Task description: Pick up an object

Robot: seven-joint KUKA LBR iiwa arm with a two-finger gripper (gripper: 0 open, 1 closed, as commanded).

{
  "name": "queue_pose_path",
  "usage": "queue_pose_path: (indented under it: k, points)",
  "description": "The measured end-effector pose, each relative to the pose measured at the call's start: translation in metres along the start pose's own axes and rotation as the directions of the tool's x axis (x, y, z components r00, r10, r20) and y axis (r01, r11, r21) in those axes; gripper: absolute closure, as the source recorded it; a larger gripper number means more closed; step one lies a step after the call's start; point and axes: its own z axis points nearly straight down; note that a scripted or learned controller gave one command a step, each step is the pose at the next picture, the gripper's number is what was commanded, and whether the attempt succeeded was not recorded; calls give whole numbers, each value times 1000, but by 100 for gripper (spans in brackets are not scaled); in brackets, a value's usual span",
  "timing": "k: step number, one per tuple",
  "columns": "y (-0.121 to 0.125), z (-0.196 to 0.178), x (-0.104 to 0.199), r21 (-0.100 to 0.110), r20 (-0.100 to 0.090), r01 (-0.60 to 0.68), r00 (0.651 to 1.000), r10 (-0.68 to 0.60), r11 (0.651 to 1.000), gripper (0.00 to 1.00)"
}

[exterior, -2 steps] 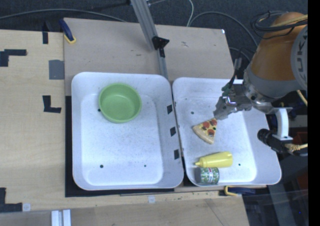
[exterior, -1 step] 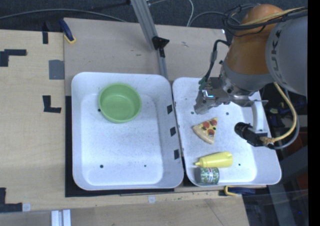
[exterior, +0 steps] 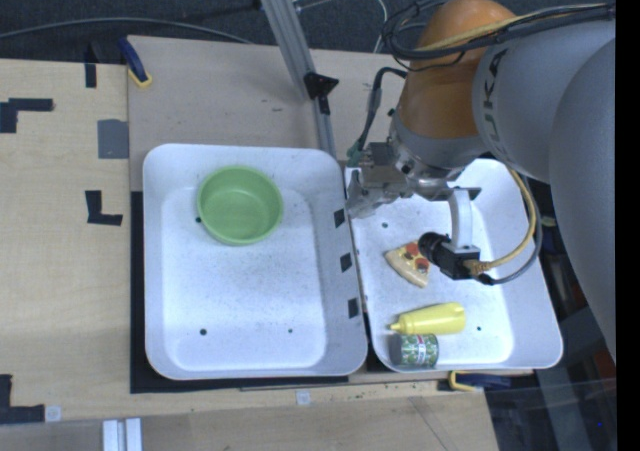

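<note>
Two white bins sit side by side. We see a green bowl [exterior: 239, 204] in the left bin [exterior: 170, 319]. A pizza slice [exterior: 409, 263], yellow bottle [exterior: 430, 319] and small can [exterior: 414, 350] lie in the right bin [exterior: 520, 324], near the gripper [exterior: 372, 189].

The gripper [exterior: 372, 191] hangs over the top left corner of the right bin [exterior: 520, 339], with a pizza slice toy [exterior: 409, 263], a yellow bottle [exterior: 432, 319] and a green can [exterior: 414, 350] below it and a green bowl [exterior: 239, 204] far to its left.
</note>
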Motion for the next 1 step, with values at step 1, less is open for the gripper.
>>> queue_pose_path:
  k: [1]
  points:
    - [23,4,43,-1,0,-1,1000,1,1000,100]
